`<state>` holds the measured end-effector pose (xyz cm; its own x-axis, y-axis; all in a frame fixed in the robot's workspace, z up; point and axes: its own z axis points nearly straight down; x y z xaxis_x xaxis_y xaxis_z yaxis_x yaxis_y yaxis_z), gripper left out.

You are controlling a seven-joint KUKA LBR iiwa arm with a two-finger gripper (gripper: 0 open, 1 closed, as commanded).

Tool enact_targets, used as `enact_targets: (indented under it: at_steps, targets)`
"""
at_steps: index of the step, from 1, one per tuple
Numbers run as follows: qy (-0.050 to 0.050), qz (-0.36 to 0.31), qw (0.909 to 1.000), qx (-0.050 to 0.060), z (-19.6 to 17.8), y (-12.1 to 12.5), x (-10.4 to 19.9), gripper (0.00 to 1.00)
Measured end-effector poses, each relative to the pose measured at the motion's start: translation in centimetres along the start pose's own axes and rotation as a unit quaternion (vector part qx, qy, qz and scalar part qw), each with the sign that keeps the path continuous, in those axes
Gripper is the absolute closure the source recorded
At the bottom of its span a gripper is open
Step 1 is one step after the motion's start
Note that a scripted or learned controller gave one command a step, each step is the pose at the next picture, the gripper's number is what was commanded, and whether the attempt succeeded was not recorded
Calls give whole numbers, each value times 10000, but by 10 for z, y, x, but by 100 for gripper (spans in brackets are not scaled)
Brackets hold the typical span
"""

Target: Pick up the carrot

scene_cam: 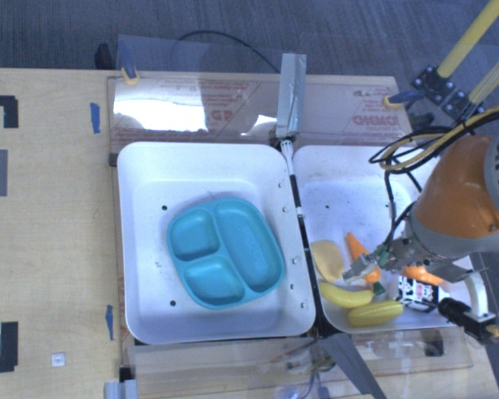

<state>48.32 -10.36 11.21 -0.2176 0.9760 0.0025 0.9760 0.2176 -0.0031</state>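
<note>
Your hand [373, 264] sits low in the right bin [341, 173], just at 3 o'clock of the carrot [355, 245]. Whether it's apart, you cannot tell. Reaching step; next likely needs closing squarely over the carrot.

Single grey robot arm [482, 181] with a broad orange band above the wrist, entering from the right edge of the camera view. The orange section stands at mid-right; below it the grey wrist narrows and angles down and to the left. Black and yellow cables loop over the top of the arm and run off toward the upper right. The two-finger metal claw [368, 266] sits at the arm's lower left end, pointing left and downward at low height. Its tips are too small and cluttered to resolve.
</note>
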Motion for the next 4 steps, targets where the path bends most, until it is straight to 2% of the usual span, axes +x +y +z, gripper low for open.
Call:
enact_targets:
  at_steps: [1, 2, 3, 4]
  targets:
    - [-17, 24, 10000, -25, -11, 1, -2, 100]
    - [-3, 41, 10000, -40, -73, 19, 96, 100]
    - [-18, -228, 9997, -32, -108, 72, 75, 100]
    - [-15, -499, 9987, -66, -218, 52, 123, 100]
